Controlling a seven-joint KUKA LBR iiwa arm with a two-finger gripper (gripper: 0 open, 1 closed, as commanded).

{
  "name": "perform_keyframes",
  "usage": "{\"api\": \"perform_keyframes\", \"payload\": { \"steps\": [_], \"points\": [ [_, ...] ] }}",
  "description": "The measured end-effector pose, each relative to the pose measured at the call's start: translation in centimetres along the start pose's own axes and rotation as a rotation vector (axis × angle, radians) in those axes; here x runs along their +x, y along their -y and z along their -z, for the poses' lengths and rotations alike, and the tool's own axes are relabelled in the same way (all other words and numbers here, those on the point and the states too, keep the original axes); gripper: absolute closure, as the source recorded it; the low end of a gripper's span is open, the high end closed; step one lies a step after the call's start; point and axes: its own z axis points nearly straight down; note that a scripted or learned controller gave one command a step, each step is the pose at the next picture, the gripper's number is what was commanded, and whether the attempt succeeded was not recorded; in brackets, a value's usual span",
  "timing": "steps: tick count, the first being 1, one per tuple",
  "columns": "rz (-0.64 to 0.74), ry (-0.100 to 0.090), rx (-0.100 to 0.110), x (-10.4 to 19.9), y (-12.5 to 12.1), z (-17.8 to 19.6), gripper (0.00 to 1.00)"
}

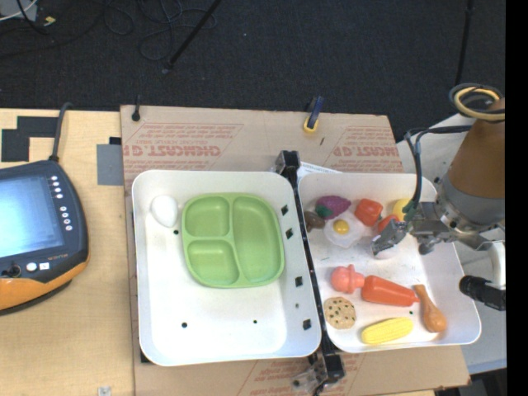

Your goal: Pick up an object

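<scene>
My gripper [386,239] hangs over the right bin [462,324], near its upper middle, with the arm coming in from the right. Its fingers stand slightly apart and nothing sits between them. Just left of it lie a fried egg toy [340,230] and a purple eggplant-like toy [333,206]. An orange-red piece [368,211] and a yellow piece [401,208] lie above it. Lower down lie a carrot [386,291], a pink piece [346,279], a cookie [339,312], a corn cob [386,330] and a drumstick [430,309].
The left bin [214,328] holds a green divided plate [231,240] and a white egg [164,210]. A teach pendant [37,229] lies on the bench at far left. A black divider [299,254] separates the bins.
</scene>
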Motion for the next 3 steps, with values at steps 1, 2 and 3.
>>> {"api": "perform_keyframes", "payload": {
  "steps": [1,2,3],
  "points": [
    [0.002,0.002,-0.011,0.0,-0.2,0.6,0.0],
    [0.003,0.0,-0.006,-0.3,0.7,-4.8,0.0],
    [0.003,0.001,-0.008,0.3,0.6,-11.3,0.0]
  ]
}}
